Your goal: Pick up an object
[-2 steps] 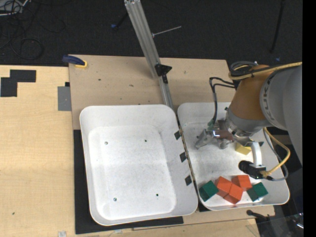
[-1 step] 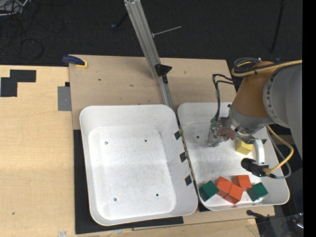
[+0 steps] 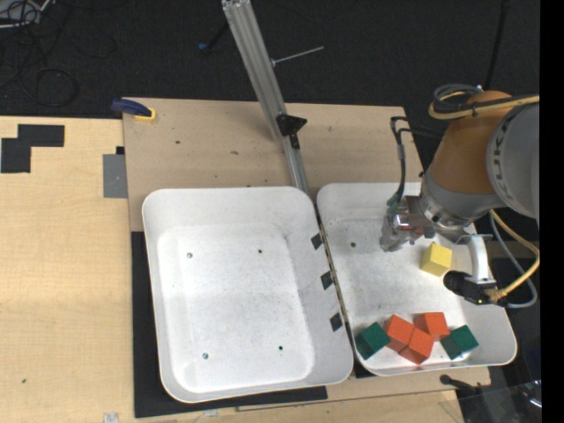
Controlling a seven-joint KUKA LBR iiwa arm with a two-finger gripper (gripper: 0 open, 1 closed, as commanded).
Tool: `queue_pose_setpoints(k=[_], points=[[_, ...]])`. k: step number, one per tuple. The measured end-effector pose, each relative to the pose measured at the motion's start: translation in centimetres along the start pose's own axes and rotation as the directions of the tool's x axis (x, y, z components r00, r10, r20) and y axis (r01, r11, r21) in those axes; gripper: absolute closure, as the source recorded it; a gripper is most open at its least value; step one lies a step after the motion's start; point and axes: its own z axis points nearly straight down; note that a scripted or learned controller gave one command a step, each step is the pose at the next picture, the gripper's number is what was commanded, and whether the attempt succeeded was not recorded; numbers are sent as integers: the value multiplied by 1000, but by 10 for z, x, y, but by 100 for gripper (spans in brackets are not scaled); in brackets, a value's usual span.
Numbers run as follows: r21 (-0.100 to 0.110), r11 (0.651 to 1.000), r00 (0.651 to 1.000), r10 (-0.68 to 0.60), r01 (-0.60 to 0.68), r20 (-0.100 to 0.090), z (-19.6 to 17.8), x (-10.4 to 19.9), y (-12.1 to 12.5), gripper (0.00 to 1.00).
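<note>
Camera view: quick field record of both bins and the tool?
left bin: bare white floor
right bin: holds all the blocks
yellow block: mid-bin, beside the tool
orange blocks: near front edge, clustered
green blocks: one at each end of the cluster
tool: over right bin's back half; nothing seen held

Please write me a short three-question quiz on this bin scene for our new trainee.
1. True or false: the yellow block lies in the left bin.
2. How many green blocks sit in the right bin: A one, B two, C three?
3. Fill in: the gripper hangs over the ____ bin.

Key: 1 false, it lies in the right bin beside the gripper. 2 B: one green block at the cluster's left, another at its right, orange blocks between. 3 right.
</note>
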Motion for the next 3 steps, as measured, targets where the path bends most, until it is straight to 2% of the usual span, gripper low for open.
queue_pose_setpoints(k=[1, 3], points=[[-3, 1000, 1000, -10, 10, 1, -62, 0, -3, 100], [-2, 1000, 1000, -11, 11, 1, -149, -1, -1, 100]])
